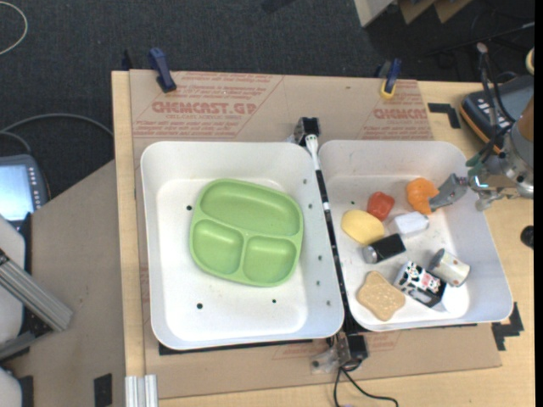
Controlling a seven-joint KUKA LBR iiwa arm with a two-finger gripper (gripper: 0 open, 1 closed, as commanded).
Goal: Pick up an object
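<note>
Pincer [447,192] reaching in from right edge of right bin [484,236], tip sitting just beside orange fruit-like toy [419,193]. Nothing lying between fingers; open or clenched, cannot tell. Nothing lifted yet: yellow lemon-like toy [361,225], red piece [381,203], black cylinder [386,248], toast slice [379,296] all resting in right bin. Green divided plate [247,232] lying in left bin [170,227]. Grasp and lift remaining.

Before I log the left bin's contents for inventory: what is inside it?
The left bin holds a green divided plate, three compartments, nothing in them. A few dark dots mark the bin floor around it. Whatever lies under the plate is covered.
</note>
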